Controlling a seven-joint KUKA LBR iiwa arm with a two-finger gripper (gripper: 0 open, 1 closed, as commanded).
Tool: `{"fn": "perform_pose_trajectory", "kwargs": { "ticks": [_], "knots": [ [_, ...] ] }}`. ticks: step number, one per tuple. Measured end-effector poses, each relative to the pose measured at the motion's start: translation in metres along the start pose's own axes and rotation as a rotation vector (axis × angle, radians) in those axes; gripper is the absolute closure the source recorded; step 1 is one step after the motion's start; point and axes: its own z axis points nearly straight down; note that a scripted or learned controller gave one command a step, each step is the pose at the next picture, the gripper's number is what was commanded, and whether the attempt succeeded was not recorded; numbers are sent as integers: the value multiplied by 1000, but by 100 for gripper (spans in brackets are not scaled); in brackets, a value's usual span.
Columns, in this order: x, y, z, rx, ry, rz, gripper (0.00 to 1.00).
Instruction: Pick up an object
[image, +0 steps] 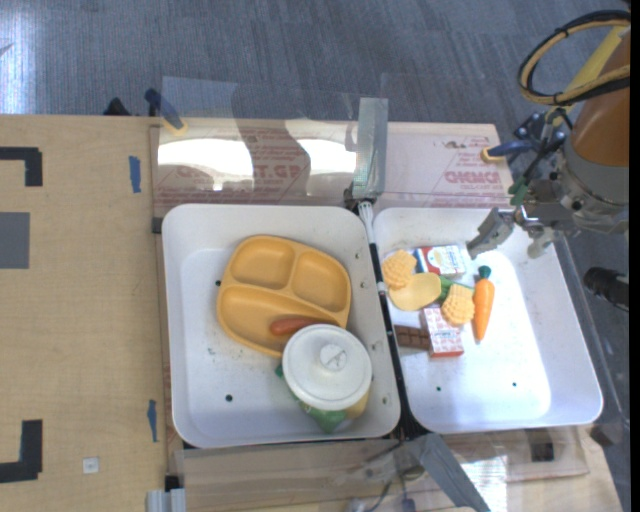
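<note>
Camera view: I've got two white bins on the bench. Left bin (190, 330) has a yellow tray (285, 285), tilted, with a sausage (290, 324) in its near compartment, and a white lidded bowl (327, 366) resting against the tray's near edge, something green under it. Right bin (520, 390) has the small stuff bunched at its upper left, near the divider, so any grasp there is crowded: carrot (482, 308) upright at the bunch's right side, corn (459, 305) touching it, a waffle (399, 268), a pale chip (414, 292), a milk box (441, 260), a red-white carton (442, 333), a brown bar (410, 337). The carrot looks like my easiest pick since its right side is free.

The hand (518, 234) hangs over the right bin's upper right, above and right of the carrot, apart from everything. Its two fingers (489, 233) look spread wide, nothing between them, touching nothing. I'd judge it's still on approach, with no grasp yet.
</note>
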Motion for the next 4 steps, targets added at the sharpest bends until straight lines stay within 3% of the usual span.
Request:
{"fn": "perform_pose_trajectory", "kwargs": {
  "ticks": [1,2,3,4],
  "knots": [
    [-34,-45,140,7,0,146,0],
    [-58,-31,198,-7,-3,119,0],
    [-40,-41,197,-7,-3,100,0],
    [-40,-39,186,-13,-3,101,100]
  ]
}}
